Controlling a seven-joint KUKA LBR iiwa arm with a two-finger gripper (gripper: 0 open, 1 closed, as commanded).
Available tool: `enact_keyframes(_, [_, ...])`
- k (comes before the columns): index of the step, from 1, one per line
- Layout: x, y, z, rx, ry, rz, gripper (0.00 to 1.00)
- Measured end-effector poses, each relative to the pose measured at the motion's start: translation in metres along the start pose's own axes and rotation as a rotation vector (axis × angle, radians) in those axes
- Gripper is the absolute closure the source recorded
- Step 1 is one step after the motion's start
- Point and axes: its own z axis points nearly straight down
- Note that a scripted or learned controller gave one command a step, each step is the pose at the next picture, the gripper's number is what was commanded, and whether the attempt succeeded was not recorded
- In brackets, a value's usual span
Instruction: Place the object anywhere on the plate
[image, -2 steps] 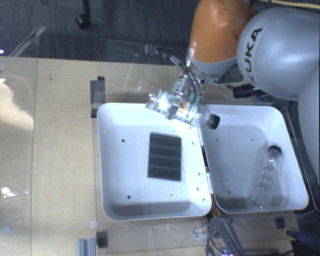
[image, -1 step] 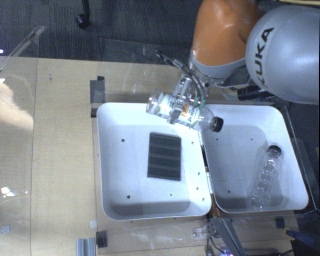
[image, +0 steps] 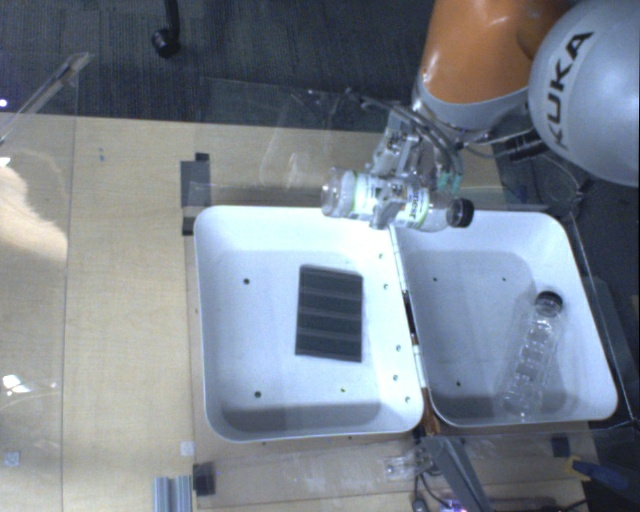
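Above the bins' shared far rim, your gripper (image: 405, 195) has its jaws clamped on a clear bottle (image: 392, 201) held crosswise; probably light, slick and crushable, so keep the mid-body hold; dark plate (image: 330, 313) waits in the left bin (image: 225, 300).

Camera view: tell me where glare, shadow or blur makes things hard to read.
Camera view: glare washes the bench's left edge; the clear bottle in the right bin nearly melts into the white floor; the held bottle at the gripper is soft and blurred; shadow darkens the near wall of the left bin; the dark plate stays crisp.
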Motion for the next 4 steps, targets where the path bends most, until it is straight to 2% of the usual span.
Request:
enact_keyframes(1, [0.011,-0.077,0.036,0.001,0.002,-0.299,1.00])
enact_keyframes(3, [-0.015,-0.061,0.033,0.000,0.000,-0.459,1.00])
enact_keyframes(4, [-0.017,-0.059,0.021,-0.003,-0.010,-0.457,1.00])
